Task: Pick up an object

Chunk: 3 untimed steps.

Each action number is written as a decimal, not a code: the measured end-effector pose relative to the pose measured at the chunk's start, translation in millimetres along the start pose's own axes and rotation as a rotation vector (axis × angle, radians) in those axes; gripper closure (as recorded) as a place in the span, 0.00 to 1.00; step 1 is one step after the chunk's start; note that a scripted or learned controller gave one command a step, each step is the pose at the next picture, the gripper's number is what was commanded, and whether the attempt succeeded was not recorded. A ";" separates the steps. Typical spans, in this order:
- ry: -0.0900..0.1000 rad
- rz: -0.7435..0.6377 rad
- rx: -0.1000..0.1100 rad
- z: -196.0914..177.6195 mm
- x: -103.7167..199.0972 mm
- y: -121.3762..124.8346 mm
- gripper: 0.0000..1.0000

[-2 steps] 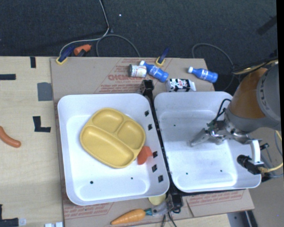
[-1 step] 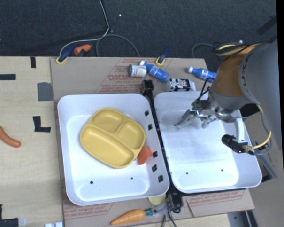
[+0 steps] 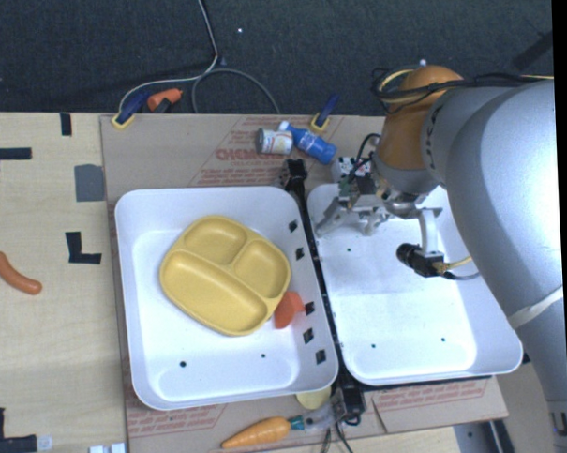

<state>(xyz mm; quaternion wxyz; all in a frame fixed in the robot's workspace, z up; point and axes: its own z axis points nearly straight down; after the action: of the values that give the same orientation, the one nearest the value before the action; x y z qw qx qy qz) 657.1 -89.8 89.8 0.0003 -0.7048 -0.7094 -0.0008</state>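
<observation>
A yellow divided plate (image 3: 225, 273) lies tilted in the left bin (image 3: 149, 368). A small orange-red piece (image 3: 287, 310) rests against the plate's lower right edge, near the wall between the bins. My gripper (image 3: 354, 211) hangs low over the far left corner of the right bin (image 3: 411, 347), close to the dividing wall. The grey arm with its orange band (image 3: 406, 131) covers that bin's far right part. Nothing shows in the gripper.
A carrot (image 3: 258, 432) lies on the cardboard in front of the left bin, beside a pale yellow thing (image 3: 313, 398). A white and blue bottle (image 3: 294, 141) lies behind the bins. A sausage (image 3: 15, 273) sits on the bench at far left. Clamps (image 3: 163, 99) hold the cardboard's back edge.
</observation>
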 end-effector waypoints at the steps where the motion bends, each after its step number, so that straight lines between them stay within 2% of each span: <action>1: -0.003 0.006 0.002 -0.6 -12.3 0.6 0.00; 2: -0.005 0.007 -0.004 3.6 -4.8 -20.4 0.00; 3: -0.002 0.004 -0.001 4.4 -15.9 12.6 0.00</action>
<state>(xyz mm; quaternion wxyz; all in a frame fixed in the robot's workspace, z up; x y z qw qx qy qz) 669.9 -105.5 85.4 -0.0009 -0.7062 -0.7080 -0.0006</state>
